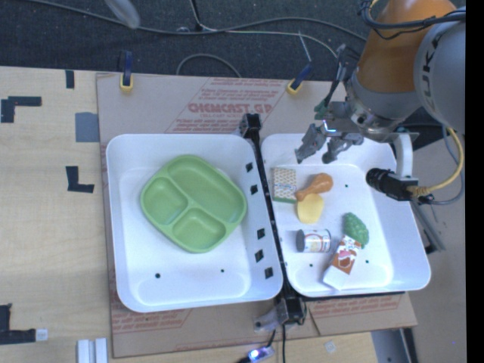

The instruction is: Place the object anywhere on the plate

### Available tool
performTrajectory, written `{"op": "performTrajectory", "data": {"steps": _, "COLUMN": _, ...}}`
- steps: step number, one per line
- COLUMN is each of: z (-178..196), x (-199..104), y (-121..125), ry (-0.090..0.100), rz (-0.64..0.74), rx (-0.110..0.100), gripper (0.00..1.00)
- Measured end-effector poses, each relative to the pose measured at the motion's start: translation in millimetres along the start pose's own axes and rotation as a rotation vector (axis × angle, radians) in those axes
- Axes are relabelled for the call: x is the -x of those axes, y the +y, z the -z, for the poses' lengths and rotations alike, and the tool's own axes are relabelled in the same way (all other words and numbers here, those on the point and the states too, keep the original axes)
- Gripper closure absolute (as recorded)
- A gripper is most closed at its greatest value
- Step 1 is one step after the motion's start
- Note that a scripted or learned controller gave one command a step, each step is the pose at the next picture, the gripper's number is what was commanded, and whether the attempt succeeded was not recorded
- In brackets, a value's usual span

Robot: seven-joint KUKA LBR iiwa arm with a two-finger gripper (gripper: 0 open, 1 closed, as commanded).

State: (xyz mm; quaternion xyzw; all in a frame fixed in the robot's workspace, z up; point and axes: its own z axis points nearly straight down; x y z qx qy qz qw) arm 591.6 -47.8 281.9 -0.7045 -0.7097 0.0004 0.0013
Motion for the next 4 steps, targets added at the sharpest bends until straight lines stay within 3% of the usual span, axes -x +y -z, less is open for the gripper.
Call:
{"op": "performTrajectory", "data": {"steps": 2, "z": -41, "x": -99, "y": 19, "ry": -0.002, "rz": -0.002, "rx": -0.002, "gripper": 1.00}}
{"op": "performTrajectory", "data": {"steps": 3, "z": -37, "x": -152, "y": 32, "ry": 0.000, "rz": -0.001, "rx": 0.000, "gripper": 1.00}}
{"op": "performTrajectory", "data": {"steps": 4, "z": -37, "x": -149, "y": 31, "ry": -0.002, "rz": -0.005, "rx": 0.000, "gripper": 0.00}}
